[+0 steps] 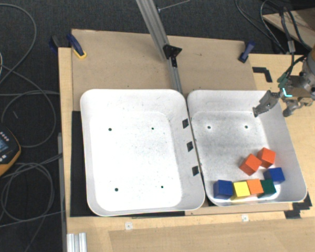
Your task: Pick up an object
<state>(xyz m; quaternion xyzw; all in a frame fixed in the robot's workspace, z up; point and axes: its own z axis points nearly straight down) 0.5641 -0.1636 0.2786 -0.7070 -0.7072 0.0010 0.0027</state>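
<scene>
Several small blocks lie in the near right corner of the right bin. Two orange blocks sit together, slightly further back. Along the front wall stand a blue block, a yellow block, another orange block, a green block and a blue block. My gripper hovers over the bin's far right edge, well behind the blocks. Its fingers are spread apart with nothing between them.
The left bin lies beside the right one. A slanted metal pole rises from behind the bins. Blue clamps hold the board's back corners. Cables and a handheld pendant lie on the floor at left.
</scene>
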